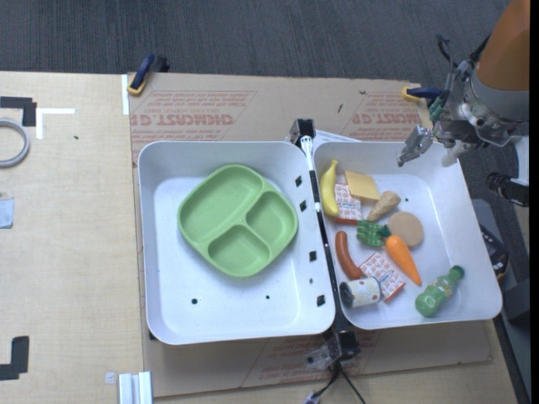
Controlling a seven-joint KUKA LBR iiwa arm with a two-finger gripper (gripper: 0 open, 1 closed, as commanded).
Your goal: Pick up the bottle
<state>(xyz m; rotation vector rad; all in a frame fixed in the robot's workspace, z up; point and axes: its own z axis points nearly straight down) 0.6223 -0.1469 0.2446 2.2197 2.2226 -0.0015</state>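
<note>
A small green bottle (440, 291) lies on its side in the front right corner of the right bin (461, 194), cap pointing to the upper right. My gripper (430, 151) hangs over the back edge of that bin, well behind the bottle. Its two fingers stand apart, open, with nothing between them.
The right bin also holds a banana (328, 190), cheese wedge (363, 185), bread piece (384, 206), broccoli (370, 232), carrot (403, 259), sausage (348, 255), printed packets (384, 273) and a small can (360, 293). A green divided plate (238, 220) lies in the left bin (160, 251).
</note>
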